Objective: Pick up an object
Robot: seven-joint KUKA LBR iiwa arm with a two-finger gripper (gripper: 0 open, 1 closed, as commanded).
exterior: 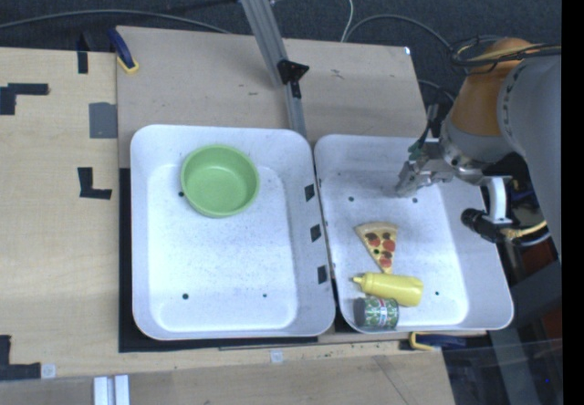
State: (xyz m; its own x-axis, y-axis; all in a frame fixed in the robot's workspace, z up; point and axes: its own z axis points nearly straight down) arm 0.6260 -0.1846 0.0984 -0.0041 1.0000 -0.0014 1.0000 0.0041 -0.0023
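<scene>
Gripper (408,182): low over the bare upper floor of the right bin (474,298); jaw state cannot be told.
Candidates: pizza slice (380,244), yellow bottle (392,286), small can (377,313) (all nearer the front wall).
Left bin (155,303): green bowl (219,180).
Risk: closing here likely catches nothing; bottle and can touch, so one may nudge the other.

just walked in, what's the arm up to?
The arm's gripper is low over the upper part of the right bin, with nothing visible between its fingers. The pizza slice toy, yellow bottle and small can lie nearer the front of that bin, apart from the gripper. A green bowl sits in the left bin. Nothing is picked up yet.
</scene>
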